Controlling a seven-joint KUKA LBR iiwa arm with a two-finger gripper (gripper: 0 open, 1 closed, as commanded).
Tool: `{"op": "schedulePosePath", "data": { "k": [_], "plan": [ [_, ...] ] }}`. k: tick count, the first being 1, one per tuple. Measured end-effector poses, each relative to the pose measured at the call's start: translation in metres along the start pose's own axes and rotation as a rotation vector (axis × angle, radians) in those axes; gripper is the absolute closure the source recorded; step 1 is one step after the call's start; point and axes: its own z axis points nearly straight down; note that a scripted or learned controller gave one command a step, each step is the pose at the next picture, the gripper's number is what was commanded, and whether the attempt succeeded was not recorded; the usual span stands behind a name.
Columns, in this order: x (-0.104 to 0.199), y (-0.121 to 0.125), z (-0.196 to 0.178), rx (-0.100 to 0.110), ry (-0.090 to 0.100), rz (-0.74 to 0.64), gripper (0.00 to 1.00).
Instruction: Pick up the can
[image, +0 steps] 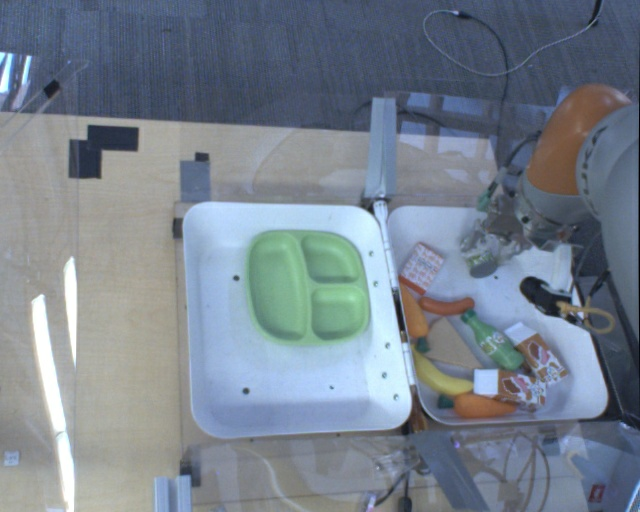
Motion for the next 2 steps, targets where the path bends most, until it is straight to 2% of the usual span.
{"op": "schedulePosePath", "data": {
  "k": [1, 2],
  "plan": [
    [0.047, 0.016, -0.077, 0.000, 0.001, 0.064, 1.00],
    [0.029, 0.018, -0.029, 0.004, 0.001, 0.256, 1.00]
  ]
}}
